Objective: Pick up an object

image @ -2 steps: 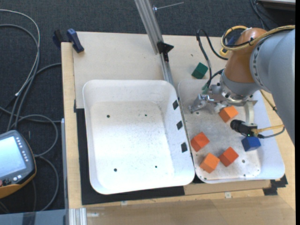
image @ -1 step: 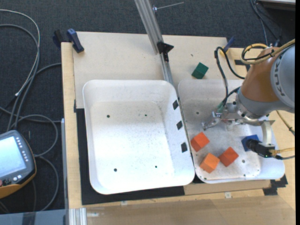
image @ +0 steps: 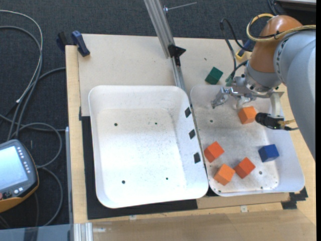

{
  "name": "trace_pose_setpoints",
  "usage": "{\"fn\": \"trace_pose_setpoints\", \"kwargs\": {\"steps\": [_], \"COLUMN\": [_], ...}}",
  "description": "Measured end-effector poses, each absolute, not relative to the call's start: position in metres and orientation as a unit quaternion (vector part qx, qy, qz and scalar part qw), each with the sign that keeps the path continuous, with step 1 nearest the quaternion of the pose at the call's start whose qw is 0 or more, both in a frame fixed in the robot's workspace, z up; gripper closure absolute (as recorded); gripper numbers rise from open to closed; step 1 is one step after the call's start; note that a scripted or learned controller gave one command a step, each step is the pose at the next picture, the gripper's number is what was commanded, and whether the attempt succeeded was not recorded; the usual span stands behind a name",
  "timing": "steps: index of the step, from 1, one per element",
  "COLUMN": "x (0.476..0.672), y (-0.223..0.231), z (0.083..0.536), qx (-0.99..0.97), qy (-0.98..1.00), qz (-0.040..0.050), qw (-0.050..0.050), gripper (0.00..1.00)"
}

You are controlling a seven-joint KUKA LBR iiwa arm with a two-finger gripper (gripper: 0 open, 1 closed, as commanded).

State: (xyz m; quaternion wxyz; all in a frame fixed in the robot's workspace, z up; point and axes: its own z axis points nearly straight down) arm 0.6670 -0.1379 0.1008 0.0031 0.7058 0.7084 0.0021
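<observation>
My gripper (image: 228, 96) hangs low over the far end of the right bin (image: 281, 177), with the grey arm and its orange band coming in from the right. An orange cube (image: 247, 115) lies just in front of and to the right of it, close by but not held. Nearer the front of this bin lie an orange cube (image: 214, 150), another orange cube (image: 224, 173), a red-orange cube (image: 245, 167) and a blue cube (image: 269, 152). A green cube (image: 214, 75) sits on the bench just beyond the bin's far rim.
The left bin (image: 140, 144) lies beside the right one, their rims meeting at the middle. A slanted metal rail (image: 159, 24) crosses the back of the bench. A blue clamp (image: 80, 42) sits at the far left corner. A pendant (image: 15, 172) and cables lie on the floor at left.
</observation>
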Motion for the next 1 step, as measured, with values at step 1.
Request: {"fn": "trace_pose_setpoints", "kwargs": {"steps": [1], "x": [0.6505], "y": [-0.2051], "z": [0.1005], "qx": [0.709], "qy": [0.706], "qz": [-0.0010], "qw": [0.002], "gripper": [0.00]}}
